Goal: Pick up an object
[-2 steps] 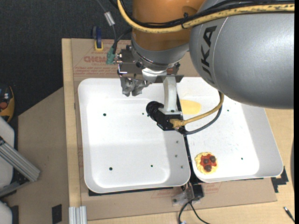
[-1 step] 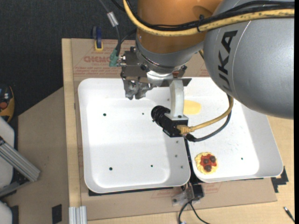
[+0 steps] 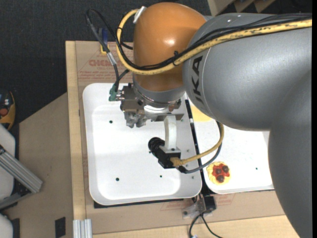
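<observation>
The end effector (image 3: 132, 117), its opening impossible to tell, is poised over the left bin (image 3: 114, 157), and is best carried across to the yellow spotted object (image 3: 219, 171) in the right bin (image 3: 247, 152), lower right, before being lowered.

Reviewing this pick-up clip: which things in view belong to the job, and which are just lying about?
Job: gripper, above the left bin; yellow item with red and dark spots, in the right bin.
Lying about: cardboard sheet under the bins; metal rail at the view's lower left.
</observation>
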Controlling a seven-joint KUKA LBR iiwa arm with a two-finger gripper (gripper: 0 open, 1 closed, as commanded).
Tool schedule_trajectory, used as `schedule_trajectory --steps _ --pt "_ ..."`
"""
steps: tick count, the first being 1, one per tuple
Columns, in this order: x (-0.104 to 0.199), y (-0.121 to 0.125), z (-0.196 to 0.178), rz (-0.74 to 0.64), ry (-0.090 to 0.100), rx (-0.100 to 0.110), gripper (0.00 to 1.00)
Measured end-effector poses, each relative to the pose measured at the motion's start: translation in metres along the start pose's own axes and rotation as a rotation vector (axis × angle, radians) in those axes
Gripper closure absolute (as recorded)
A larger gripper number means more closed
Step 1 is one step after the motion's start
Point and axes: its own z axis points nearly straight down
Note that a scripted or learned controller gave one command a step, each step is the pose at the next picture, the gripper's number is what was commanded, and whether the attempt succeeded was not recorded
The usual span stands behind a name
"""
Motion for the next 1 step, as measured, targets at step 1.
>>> schedule_trajectory --steps 1 --pt "-0.0753 -0.0303 -0.0489 0.006 0.005 -0.012 1.0"
